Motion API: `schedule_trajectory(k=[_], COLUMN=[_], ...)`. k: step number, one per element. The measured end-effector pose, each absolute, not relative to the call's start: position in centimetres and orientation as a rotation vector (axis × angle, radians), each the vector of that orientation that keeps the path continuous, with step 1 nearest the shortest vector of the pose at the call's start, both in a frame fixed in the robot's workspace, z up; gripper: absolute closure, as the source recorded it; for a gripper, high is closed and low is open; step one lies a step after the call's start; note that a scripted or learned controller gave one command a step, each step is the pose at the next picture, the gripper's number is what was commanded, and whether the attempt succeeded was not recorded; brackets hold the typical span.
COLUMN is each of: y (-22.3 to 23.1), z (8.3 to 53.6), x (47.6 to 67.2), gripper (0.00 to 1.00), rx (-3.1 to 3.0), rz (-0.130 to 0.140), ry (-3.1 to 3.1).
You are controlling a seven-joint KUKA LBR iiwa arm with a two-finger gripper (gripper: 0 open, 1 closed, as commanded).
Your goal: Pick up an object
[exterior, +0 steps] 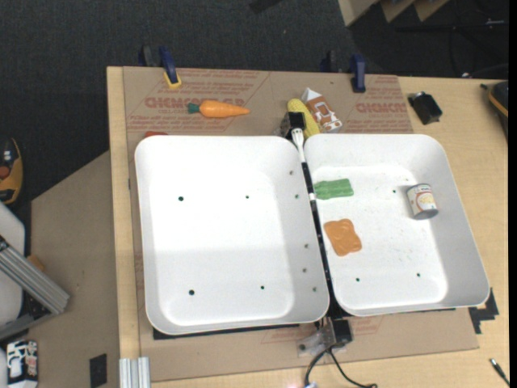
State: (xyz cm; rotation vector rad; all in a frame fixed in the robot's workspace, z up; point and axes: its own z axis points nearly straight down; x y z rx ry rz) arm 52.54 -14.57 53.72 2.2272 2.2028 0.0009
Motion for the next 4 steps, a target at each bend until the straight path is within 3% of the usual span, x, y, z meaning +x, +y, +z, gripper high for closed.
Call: schedule_trajectory(k=[1, 2, 3, 4], y=[-22.8, -22.3, -22.4, -22.3], z=[53.6, 53.5, 54.7, 54.6], x=[49.0, 49.2, 49.3, 49.3], gripper=[1.00, 0.00, 1.00, 0.00], rx=[2.230, 2.220, 2.214, 2.215], rz=[-0.003, 0.000, 0.002, 0.000], ry=[2.207, 2.220, 2.215, 2.216])
